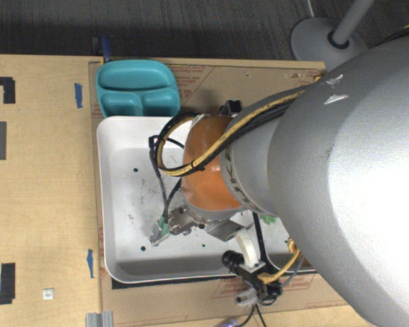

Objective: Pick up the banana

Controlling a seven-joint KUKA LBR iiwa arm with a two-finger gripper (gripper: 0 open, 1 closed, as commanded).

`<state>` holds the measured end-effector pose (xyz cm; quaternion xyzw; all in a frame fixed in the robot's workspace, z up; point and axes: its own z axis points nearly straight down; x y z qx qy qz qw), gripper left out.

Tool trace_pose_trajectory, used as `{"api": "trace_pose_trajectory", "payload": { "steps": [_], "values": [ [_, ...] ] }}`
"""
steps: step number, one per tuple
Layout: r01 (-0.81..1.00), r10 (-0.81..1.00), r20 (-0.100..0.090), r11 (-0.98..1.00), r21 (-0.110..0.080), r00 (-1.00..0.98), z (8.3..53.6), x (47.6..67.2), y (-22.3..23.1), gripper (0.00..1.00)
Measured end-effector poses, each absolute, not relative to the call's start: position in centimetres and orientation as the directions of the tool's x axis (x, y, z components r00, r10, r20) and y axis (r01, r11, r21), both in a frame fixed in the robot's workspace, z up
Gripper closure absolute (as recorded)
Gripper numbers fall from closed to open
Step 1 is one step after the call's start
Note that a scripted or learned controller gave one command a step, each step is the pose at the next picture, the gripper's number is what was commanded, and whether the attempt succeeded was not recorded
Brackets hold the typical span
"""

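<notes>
Grey metal and a scrap of green mark the gripper (165, 227), which sits low over the floor of the white bin (117, 182), towards the bin's 6 o'clock rim. Whether it is wide or narrow cannot be told, as the wrist hides its working end. Nothing can be seen held in it. Where the banana lies cannot be told either, nor its look, because the arm covers the right part of the bin.

At 1 o'clock from the gripper rises the orange band (206, 172), with black and yellow cables (165, 145) looping beside it. The broad grey arm (347, 182) fills everything from 2 to 5 o'clock.

From 9 round to 11 o'clock the bin floor is bare white with a few dark specks, giving open room up to the left wall. The 6 o'clock rim is near.

Beyond the bin's far rim, at 12 o'clock, a teal tray (138, 87) touches the edge. The cardboard bench (41, 182) spreads out at 9 o'clock, with blue tape marks (78, 95) beside the bin.
</notes>
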<state>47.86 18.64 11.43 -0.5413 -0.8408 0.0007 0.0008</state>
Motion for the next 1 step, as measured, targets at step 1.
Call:
{"api": "trace_pose_trajectory", "payload": {
  "steps": [1],
  "values": [
    [0.981,0.981,0.000,0.196,0.000,-0.196,14.93,53.34,20.88,0.00]
  ]
}}
